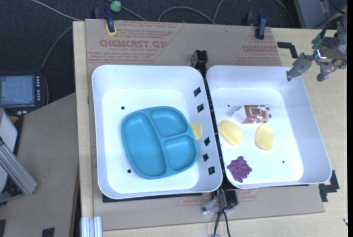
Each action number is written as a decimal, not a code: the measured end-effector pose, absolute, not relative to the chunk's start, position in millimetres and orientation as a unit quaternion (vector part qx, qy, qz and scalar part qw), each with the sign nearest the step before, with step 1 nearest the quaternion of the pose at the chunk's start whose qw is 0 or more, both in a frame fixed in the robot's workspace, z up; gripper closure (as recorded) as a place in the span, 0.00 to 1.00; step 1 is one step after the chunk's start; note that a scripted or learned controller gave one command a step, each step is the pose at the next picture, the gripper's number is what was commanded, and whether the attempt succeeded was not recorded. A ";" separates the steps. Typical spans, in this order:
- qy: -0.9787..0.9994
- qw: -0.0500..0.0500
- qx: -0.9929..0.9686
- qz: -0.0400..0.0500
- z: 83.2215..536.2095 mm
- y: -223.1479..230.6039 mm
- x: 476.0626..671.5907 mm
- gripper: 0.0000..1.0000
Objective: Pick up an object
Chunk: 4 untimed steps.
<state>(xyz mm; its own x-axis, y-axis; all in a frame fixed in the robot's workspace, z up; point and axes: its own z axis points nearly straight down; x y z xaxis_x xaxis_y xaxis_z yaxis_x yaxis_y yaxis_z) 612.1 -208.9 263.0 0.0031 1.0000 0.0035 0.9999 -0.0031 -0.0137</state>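
Purple grapes (239, 168), board (132, 43) reading "CHEMCAST"

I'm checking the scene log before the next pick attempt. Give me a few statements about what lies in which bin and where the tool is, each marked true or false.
1. The blue divided plate lies in the left bin. True.
2. The purple grape bunch lies in the left bin. False: it lies in the right bin, near its front edge.
3. Two pale yellow pieces lie side by side in the right bin. True.
4. The tool holds the orange-printed packet. False: the packet lies on the bin floor, and the tool is over the bin's far right corner, apart from it.
5. A yellow piece shows at the plate's right edge. True.
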 end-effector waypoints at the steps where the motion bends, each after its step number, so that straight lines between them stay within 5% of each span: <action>1: -0.707 0.000 -0.707 0.000 271.2 -208.1 614.4 0.00; 4: -0.707 0.002 -0.707 0.001 102.1 -216.6 616.3 0.00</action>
